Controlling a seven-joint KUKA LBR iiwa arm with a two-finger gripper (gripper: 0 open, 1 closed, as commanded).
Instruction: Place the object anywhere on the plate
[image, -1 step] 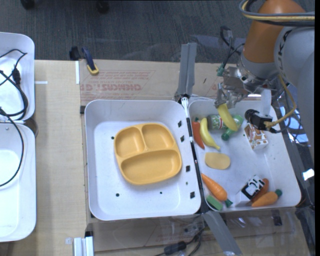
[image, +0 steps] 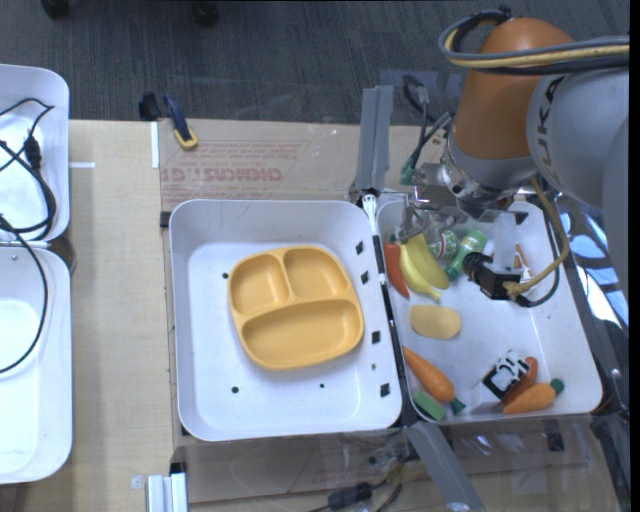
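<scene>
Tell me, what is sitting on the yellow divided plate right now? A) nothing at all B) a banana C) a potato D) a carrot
A: the plate lies bare in the left bin, while the banana, carrot and other toys lie in the right bin.

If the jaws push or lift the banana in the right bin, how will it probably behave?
The banana looks like smooth, glossy plastic, so it may slip. Its curved shape would probably pivot rather than roll straight. It lies against a red piece, which might shift with it.
</scene>
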